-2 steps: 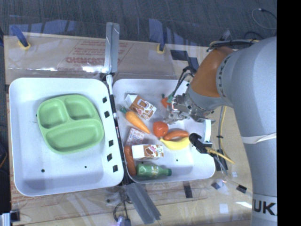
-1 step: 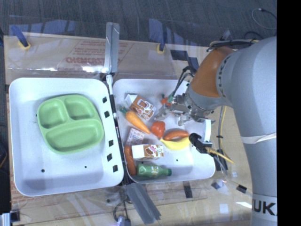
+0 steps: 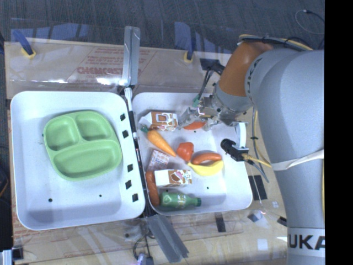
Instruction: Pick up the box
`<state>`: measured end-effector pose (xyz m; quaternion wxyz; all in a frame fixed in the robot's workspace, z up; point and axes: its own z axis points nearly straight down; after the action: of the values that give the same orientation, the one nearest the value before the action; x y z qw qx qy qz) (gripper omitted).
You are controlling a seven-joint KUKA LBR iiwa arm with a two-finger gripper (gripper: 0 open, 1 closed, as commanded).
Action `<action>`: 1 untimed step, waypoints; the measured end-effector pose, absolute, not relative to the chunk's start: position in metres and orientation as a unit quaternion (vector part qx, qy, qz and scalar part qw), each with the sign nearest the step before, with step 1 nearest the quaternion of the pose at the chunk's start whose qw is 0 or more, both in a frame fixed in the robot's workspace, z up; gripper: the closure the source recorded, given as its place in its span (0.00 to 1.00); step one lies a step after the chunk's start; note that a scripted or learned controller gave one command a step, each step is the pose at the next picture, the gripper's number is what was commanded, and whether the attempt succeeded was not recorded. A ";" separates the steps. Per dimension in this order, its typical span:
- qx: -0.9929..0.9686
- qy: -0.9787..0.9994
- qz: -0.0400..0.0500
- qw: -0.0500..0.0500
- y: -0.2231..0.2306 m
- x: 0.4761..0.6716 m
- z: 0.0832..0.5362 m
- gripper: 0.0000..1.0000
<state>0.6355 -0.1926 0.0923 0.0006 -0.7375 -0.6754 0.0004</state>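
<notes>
Claw [image 3: 199, 114] low at back of right bin [image 3: 242, 195], near a box [image 3: 164, 120] w/ an orange piece just beside; can't tell its state. Second box [image 3: 173, 177] nr green bottle [image 3: 179, 201].

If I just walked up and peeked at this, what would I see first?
First the big grey robot arm with its orange band, reaching in from the right over the right bin. Next the bright green divided plate, alone in the left bin. Then the toy food jumbled in the right bin: a carrot, a banana, a green bottle and small boxes.
</notes>
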 end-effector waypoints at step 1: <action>-0.729 -0.684 0.000 0.000 -0.203 0.658 0.158 0.00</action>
<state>0.6579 -0.2027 0.1579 -0.0001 -0.7291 -0.6844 0.0000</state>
